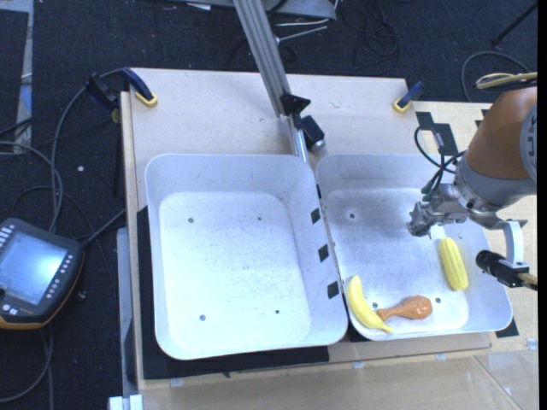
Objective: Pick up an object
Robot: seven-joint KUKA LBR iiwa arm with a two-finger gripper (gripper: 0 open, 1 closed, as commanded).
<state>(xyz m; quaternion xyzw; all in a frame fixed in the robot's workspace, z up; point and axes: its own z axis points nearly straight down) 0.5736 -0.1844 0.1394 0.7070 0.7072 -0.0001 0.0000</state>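
Over the right bin [376, 186], the gripper [420, 222], its grip state unreadable from here, hangs just beside the corn cob [453, 264], and a descent off-centre could nudge the cob away, not catch it.

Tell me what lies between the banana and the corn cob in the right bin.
In the camera view, the orange drumstick toy lies between the banana and corn cob.
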